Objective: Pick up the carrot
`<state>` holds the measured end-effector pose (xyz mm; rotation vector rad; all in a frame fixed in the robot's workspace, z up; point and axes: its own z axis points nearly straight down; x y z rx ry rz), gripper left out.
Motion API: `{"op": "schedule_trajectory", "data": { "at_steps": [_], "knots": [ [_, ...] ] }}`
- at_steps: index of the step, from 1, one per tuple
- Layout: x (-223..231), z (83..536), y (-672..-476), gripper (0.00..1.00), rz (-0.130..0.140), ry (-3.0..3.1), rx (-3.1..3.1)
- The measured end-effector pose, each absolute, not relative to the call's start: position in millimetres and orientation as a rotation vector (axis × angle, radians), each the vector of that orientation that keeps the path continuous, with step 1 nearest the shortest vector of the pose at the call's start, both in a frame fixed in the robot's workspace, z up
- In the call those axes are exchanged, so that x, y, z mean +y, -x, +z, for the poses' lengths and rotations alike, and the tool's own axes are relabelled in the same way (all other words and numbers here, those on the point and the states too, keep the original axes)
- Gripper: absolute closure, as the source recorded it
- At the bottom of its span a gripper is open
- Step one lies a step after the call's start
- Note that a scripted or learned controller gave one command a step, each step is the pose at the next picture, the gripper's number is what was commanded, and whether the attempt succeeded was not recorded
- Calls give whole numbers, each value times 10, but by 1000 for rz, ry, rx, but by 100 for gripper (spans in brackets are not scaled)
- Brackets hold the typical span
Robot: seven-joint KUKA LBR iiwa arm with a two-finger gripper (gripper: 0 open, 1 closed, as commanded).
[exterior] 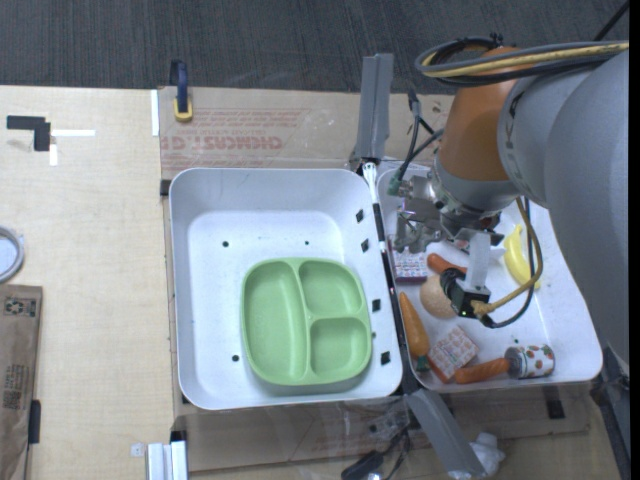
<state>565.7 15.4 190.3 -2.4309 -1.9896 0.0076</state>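
Observation:
An orange carrot [414,328] lies along the left wall of the right bin [570,318], pointing toward the front. A second long orange piece [481,371] lies by the bin's front edge, and a short orange-red piece [444,264] sits nearer the middle. My gripper [408,234] hangs under the orange-banded wrist [480,138] over the bin's back left part, above a small patterned box [408,266]. It is well behind the carrot and apart from it.
The right bin also holds a yellow banana [516,253], a beige round item [437,301], a pink-and-white packet [455,347] and a small can [531,360]. A green divided plate [305,320] lies in the left bin [200,268]. A black cable loops by the banana.

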Motion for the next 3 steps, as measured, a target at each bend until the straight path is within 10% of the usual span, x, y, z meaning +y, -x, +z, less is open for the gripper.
{"op": "schedule_trajectory", "data": {
  "at_steps": [1,2,3],
  "knots": [
    [-384,1904,-6132,100,8,2688,-1626],
    [775,1906,-6585,100,7,2800,-1426],
    [766,1985,-6583,100,13,2800,-1429]
  ]
}}
